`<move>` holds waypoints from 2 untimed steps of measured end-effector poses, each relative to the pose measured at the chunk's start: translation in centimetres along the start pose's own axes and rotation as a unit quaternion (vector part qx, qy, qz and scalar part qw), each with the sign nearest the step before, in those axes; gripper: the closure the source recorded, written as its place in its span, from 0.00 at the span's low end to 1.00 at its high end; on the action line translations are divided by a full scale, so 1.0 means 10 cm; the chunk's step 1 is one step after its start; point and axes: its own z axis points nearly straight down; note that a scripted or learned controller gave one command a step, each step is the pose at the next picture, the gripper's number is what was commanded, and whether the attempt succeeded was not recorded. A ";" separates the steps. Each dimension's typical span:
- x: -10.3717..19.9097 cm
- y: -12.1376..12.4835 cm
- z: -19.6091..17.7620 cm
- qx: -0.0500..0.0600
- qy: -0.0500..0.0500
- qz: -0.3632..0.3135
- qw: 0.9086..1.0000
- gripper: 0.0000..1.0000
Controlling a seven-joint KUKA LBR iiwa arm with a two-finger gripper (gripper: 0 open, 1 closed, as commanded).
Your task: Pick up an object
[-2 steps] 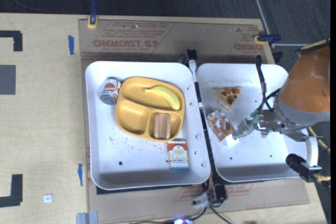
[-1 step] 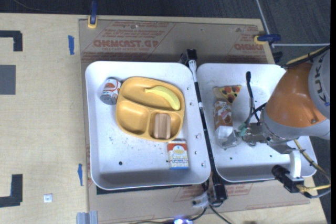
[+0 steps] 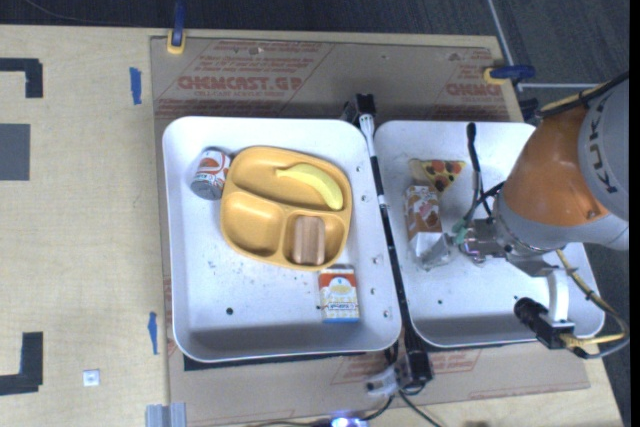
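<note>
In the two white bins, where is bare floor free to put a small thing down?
Left bin: the strip left of the yellow tray, below the can, down to the carton. Right bin: the near floor. Crowded: around the snack packets beside the tool.

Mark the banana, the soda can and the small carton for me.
banana (image 3: 312, 182), camera view, middle of its curve.
soda can (image 3: 209, 173), camera view, its side.
carton (image 3: 339, 296), camera view, its top face.

The arm is cut off by the picture's right edge; its bulk hides much of the right bin's right side; the gripper is too blurred and small to read; the clear packet beside it has a faint outline; the small carton's print is illegible.
</note>
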 end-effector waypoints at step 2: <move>0.01 0.44 0.01 0.000 -0.001 0.000 1.000 0.00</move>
